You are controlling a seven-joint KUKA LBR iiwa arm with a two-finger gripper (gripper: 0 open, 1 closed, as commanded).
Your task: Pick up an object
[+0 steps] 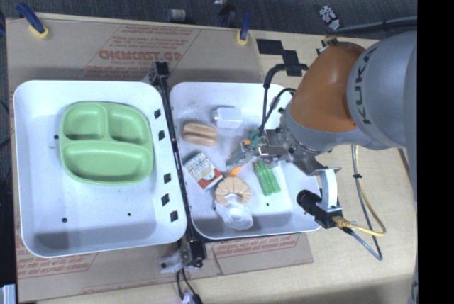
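The right bin (195, 93) holds several small items: a tan bread roll (199, 132), a clear plastic cup (226, 115), an orange-and-white packet (201, 169), a round tan cookie-like piece (233, 190), a crumpled clear wrapper (236, 214) and a green ridged piece (267, 178). My gripper (257, 147) hangs low over the right side of this bin, just above the green piece and beside small green and orange bits (240, 156). The wrist hides its fingertips.
The left bin (28, 175) carries a green divided plate (106, 142). The arm's orange band and grey body (340, 97) cover the right bin's right edge. A black cable mount (317, 208) juts over the bin's lower right corner. Cardboard lies under both bins.
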